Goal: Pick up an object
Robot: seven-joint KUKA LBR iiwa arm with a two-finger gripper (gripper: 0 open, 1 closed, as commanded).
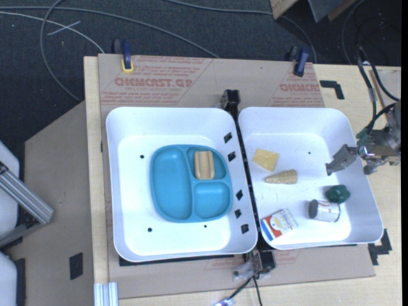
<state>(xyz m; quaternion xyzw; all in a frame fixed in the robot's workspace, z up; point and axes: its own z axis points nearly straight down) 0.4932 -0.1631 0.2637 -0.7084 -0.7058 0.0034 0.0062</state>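
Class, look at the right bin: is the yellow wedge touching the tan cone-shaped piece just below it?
Apart. The camera view shows a strip of white bin floor between the yellow wedge and the tan cone-shaped piece.

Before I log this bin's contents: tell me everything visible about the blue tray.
The blue tray looks like smooth, matte plastic, rounded at the corners, with three compartments: one large on the view's left, two smaller on the right. It lies flat, slightly turned, on the floor of the left bin, apart from the walls. A tan block rests in the upper right compartment; nothing else touches it.
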